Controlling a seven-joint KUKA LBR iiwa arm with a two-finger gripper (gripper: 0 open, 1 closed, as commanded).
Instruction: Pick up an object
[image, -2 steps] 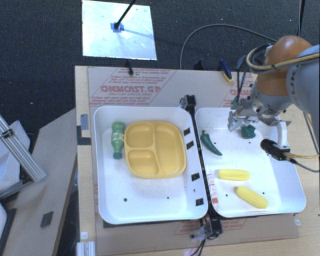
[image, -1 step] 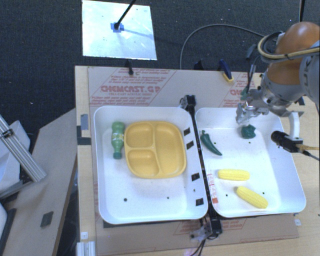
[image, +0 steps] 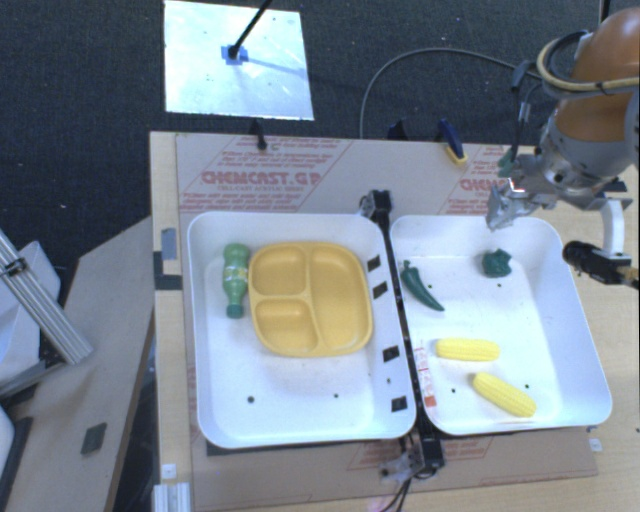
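Both bins are white: the left bin (image: 215, 400) and the right bin (image: 570, 330). In the left one lies a yellow tray (image: 308, 298) and beside it a green bottle (image: 235, 280), paler green at the neck and label. The right one holds a dark green pepper (image: 421, 286), a dark teal-green lump (image: 497, 263), and two bright yellow corn cobs (image: 467, 349) (image: 503, 394). Black clips (image: 385, 320) mark the seam between the bins. The bench (image: 110, 300) is pale tan, and a clear sheet (image: 290, 170) on it bears red lettering. The arm (image: 590, 90) is grey with an orange band. The floor (image: 80, 100) is dark speckled carpet, with a shiny silver plate (image: 237, 60) on it.
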